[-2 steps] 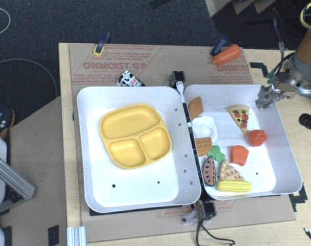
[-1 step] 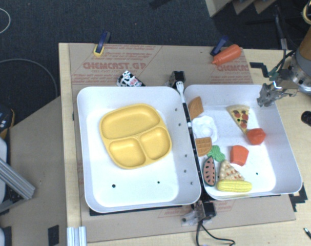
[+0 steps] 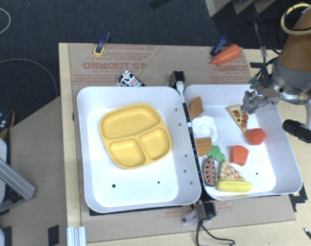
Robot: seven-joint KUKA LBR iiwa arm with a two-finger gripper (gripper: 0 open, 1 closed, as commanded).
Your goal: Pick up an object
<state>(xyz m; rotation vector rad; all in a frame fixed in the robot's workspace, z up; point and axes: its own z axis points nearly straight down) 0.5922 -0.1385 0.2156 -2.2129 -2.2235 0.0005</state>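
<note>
Nearest you, a yellow toy corn cob [image 3: 234, 186] lies along the right white bin's [image 3: 278, 168] front edge, with two red plastic blocks [image 3: 255, 136] behind it. Farther back, the gripper [image 3: 249, 104] hovers over a toy pizza slice [image 3: 239, 118]; you cannot tell its opening or whether it holds anything.

Both bins [image 3: 88, 137] are white. The sectioned plate [image 3: 135, 135] is yellow. In the right bin: a red block [image 3: 255, 136], an orange-red block [image 3: 239, 155], yellow corn [image 3: 234, 186], a red-and-green melon slice [image 3: 210, 171], and a pizza slice [image 3: 239, 118] with red dots. The arm [image 3: 297, 50] is grey and orange.
</note>
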